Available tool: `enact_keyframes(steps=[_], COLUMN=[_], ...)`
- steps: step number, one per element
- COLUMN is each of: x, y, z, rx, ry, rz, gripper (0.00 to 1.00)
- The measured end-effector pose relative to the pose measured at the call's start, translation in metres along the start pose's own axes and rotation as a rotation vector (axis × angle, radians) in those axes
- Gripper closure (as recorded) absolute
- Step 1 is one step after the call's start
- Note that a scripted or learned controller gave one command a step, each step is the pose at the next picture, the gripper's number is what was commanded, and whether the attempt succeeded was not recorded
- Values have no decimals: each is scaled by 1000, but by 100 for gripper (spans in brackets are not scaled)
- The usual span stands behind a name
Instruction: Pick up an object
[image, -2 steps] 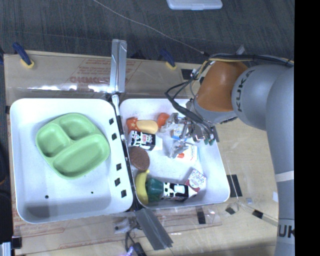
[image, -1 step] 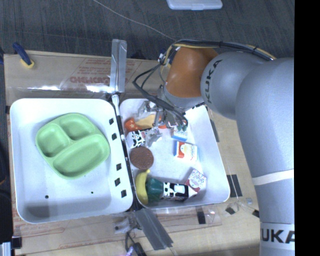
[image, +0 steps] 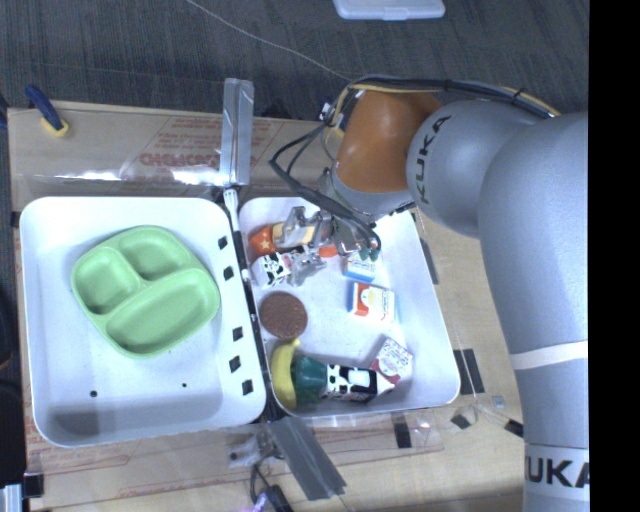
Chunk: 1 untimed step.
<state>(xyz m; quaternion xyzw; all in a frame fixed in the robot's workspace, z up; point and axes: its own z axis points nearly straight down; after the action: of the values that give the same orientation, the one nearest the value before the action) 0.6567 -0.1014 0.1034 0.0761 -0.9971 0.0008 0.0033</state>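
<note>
We see the end effector (image: 318, 238) low in the top of the right bin (image: 432, 330), over a cluster of small things. We cannot tell from this slant whether it has hold of anything.

The nearest candidate is the little cow-print carton (image: 272, 269) just below and left of it, beside a red packet (image: 262, 240) against the bin's left wall. We judge the carton light, stiff enough to take a squeeze across its flat sides, and easy to tip; a grip across its narrow faces looks best. The packet looks thin and slippery, hard to get under.

Around these lie 6 more things:
- a brown disc (image: 284, 315) flat in the middle, which offers little edge to pinch;
- an orange-and-white box (image: 371, 301) to its right, with a blue-and-white box (image: 360, 265) above it;
- a crumpled white cup (image: 393, 359) near the lower right;
- a banana (image: 283, 375) in the lower left corner, touching a teal cup (image: 308, 377) and a second cow-print carton (image: 350, 381).

The packing at the top of the bin is the main obstacle: the carton, the packet and the bin wall sit close together, so a neighbour may be nudged. The left bin (image: 45, 330) holds only a green divided plate (image: 146, 289), well apart. Both bins sit on the bench (image: 470, 300).
</note>
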Motion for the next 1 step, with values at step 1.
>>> enact_keyframes(steps=[1], x=[-8], y=[37], z=[-94], rx=[1], ry=[-17], rz=[14], gripper=[100])
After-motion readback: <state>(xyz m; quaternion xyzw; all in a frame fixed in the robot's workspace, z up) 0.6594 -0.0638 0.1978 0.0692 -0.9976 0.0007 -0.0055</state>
